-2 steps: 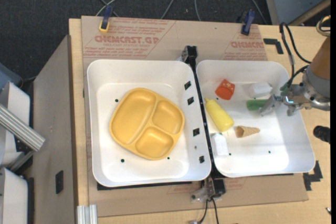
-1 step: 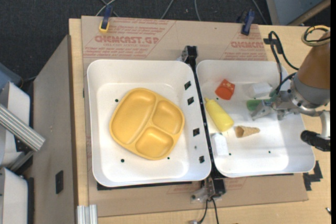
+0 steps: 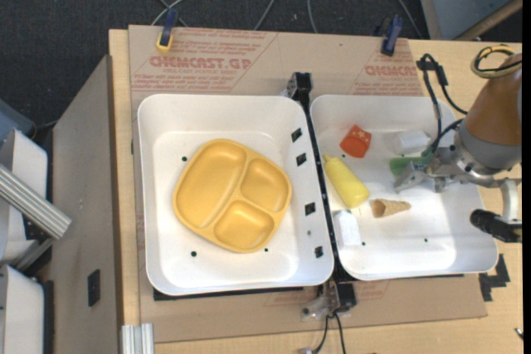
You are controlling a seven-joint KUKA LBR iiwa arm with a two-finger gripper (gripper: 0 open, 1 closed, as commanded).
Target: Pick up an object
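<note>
White right bin (image 3: 465, 261), gripper (image 3: 423, 170) low near its right edge; whether its pincer is open or closed cannot be told.
Risk: crowding green item (image 3: 401, 167), white block (image 3: 411, 143) may spoil pick.

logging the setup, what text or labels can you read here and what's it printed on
"CHEMCAST GP" in red, on the brown protective paper covering the board behind the left bin.
The same red print repeats on the paper behind the right bin, around, too blurred to read for sure.
Smaller red lines beneath each print: too small to read.
No readable text on the yellow tray or the items in the right bin.
</note>
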